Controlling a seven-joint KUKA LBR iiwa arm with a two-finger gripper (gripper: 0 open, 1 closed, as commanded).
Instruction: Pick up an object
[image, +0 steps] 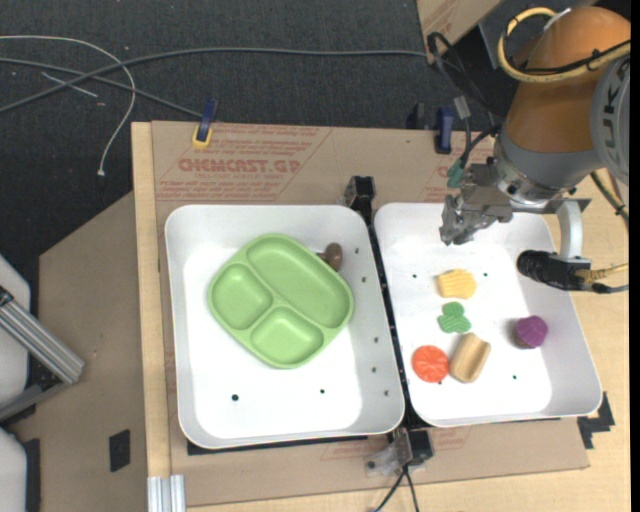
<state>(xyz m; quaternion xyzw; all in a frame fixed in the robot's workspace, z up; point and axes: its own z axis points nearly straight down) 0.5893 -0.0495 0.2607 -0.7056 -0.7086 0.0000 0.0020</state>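
My gripper hangs above the far part of the right bin, with nothing seen between its fingers. Just in front of it lies a yellow piece. Nearer the front are a small green piece, a red-orange round piece and a tan cylinder lying side by side. A purple piece rests toward the right wall.
The left bin holds a green divided plate, tilted, with a small brown object at its far right corner. A black clamp sits between the bins at the back.
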